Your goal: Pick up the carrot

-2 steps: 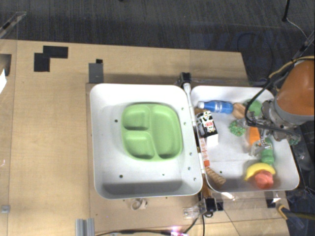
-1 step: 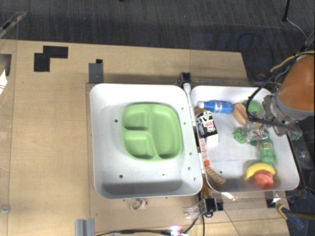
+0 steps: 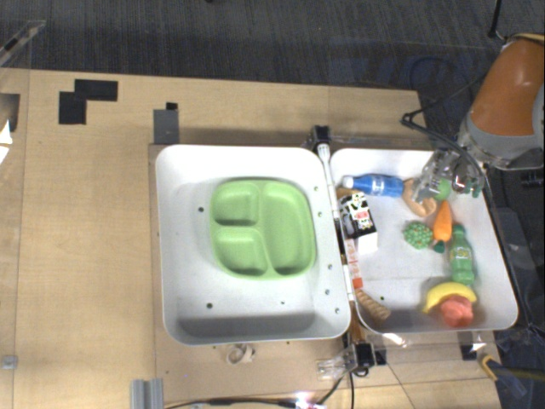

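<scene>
Just below the claw (image 3: pixel 443 180) lies the carrot (image 3: pixel 443 221).

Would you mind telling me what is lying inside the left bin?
The left bin holds a green divided plate, three compartments, nothing visible in them. The bin floor beneath the plate is covered.

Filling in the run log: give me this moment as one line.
task: pick carrot | gripper: above right bin, just beyond carrot's top end | carrot: lying in bin beside green bottle | grasp: none seen
</scene>
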Available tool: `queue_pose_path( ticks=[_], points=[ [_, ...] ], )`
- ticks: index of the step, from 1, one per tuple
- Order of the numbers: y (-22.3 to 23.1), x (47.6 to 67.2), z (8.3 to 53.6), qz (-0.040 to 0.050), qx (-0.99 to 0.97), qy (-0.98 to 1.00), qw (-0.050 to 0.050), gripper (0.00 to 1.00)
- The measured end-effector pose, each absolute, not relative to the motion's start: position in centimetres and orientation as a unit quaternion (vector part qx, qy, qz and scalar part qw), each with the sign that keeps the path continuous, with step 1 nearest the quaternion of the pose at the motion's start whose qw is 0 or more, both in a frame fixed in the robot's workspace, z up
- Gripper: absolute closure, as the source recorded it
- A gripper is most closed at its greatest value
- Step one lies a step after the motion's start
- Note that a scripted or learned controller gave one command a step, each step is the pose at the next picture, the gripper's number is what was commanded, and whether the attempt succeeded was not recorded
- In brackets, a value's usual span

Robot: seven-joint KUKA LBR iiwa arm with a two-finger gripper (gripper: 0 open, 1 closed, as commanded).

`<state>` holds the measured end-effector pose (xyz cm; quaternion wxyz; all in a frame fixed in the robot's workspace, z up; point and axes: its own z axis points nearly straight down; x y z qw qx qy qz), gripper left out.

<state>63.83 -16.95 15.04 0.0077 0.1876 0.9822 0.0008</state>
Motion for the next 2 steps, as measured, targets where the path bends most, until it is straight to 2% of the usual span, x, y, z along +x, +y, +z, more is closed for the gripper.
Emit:
queue_pose_path(
  ticks=[1, 2],
  points=[
    [-17.0, 63.8, 15.0, 0.0003, 0.188, 0.982, 0.007, 0.0],
    [-20.6, 59.2, 9.3, -0.001, 0.132, 0.991, 0.012, 0.0]
  ],
)
